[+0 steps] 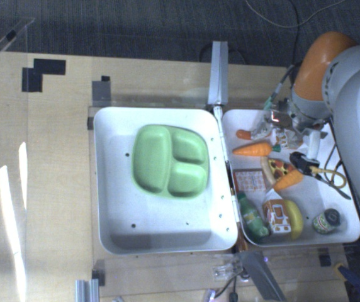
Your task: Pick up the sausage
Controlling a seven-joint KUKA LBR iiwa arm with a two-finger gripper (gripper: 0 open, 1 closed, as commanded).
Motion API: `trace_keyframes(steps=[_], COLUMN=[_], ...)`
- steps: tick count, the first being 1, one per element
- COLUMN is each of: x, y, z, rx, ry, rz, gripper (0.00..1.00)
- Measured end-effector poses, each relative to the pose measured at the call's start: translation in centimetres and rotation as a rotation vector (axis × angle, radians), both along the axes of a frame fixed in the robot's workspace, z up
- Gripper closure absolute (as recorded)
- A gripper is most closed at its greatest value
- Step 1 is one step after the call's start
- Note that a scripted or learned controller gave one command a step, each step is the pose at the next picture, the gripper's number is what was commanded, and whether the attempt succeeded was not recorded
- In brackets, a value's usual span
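Pale wood worktop (41,187) carries my two white bins side by side, with dark carpet beyond its far edge. Nearest the camera in the right bin (347,231) lie a green bottle (250,216), a small printed carton (276,216), a yellow banana (294,219) touching that carton, and a dark round can (326,221) off toward my side. Farther in come a red-patterned card (249,181), a pizza slice (279,167) and an orange carrot piece (288,180). Beyond those a whole carrot (253,149) lies crosswise, and just past it the small reddish sausage (243,134) rests near the bin's far left corner. My pincer (279,126) hangs over the far part of this bin, right of the sausage; whether it is spread or pressed together I cannot tell. The left bin (111,219) holds a green divided plate (170,160).
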State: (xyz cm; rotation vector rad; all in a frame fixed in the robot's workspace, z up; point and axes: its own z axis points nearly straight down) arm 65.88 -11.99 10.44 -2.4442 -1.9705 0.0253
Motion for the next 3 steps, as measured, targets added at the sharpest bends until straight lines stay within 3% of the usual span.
trace_keyframes(steps=[1,2,3], x=[-4.7,-1.5,0.2], y=[0.4,2.8,-0.9], z=[6.9,-1.8,-1.9], rx=[0.008,0.009,0.028], ry=[-0.018,-0.015,0.043], rz=[0.078,-0.226,-0.212], gripper=[0.00,0.00,0.00])
